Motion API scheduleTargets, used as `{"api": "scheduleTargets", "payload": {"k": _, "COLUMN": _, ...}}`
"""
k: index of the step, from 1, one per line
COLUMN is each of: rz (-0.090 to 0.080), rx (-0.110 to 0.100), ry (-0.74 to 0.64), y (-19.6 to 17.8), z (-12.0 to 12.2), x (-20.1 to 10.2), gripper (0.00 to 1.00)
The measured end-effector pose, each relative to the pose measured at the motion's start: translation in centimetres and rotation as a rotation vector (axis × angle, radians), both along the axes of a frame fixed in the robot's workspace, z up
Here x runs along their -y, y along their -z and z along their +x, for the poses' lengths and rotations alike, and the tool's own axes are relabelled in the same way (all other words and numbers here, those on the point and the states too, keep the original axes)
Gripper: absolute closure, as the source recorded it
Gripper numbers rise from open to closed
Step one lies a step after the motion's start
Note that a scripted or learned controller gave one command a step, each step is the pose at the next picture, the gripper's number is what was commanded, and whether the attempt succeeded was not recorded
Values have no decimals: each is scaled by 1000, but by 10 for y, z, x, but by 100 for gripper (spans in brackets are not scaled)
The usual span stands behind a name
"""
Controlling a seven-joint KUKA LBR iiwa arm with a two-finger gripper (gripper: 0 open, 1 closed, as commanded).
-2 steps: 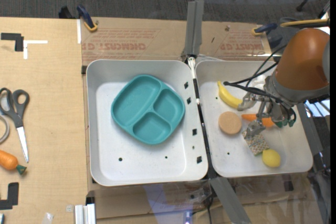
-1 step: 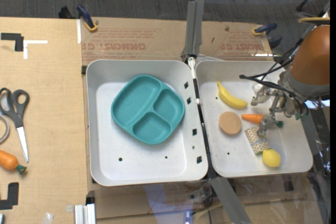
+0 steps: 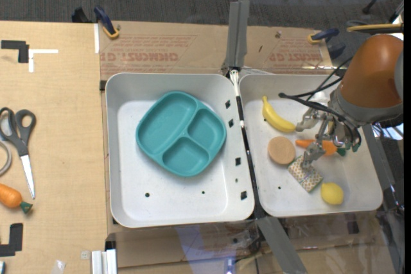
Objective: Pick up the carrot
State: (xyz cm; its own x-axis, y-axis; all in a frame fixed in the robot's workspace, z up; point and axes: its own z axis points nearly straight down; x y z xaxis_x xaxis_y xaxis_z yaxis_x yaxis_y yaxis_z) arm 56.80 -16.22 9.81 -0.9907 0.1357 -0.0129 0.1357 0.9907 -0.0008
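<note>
An orange carrot (image 3: 329, 148) lies in the right bin (image 3: 282, 201), towards its right side, partly covered by the gripper. My gripper (image 3: 323, 138) hangs right over the carrot, below the arm's orange band. Only short orange stretches of the carrot stick out to the left and right of the gripper's metal parts. I cannot make out whether the carrot is held or just lies underneath.
In the right bin there are also a banana (image 3: 276, 117), a tan round disc (image 3: 281, 151), a checkered pad (image 3: 305, 175) and a lemon (image 3: 332, 193). A teal divided plate (image 3: 181, 133) sits in the left bin (image 3: 122, 202). Scissors (image 3: 20, 144) and a second carrot (image 3: 9, 196) lie on the bench at far left.
</note>
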Motion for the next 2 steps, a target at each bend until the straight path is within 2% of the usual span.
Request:
{"api": "scheduleTargets", "payload": {"k": 1, "rz": -1, "rx": -4, "ry": -106, "y": 3, "z": 26, "x": 47, "gripper": 0}}
{"api": "scheduleTargets", "payload": {"k": 2, "rz": 3, "rx": -10, "ry": 68, "y": 5, "z": 3, "x": 2, "gripper": 0}}
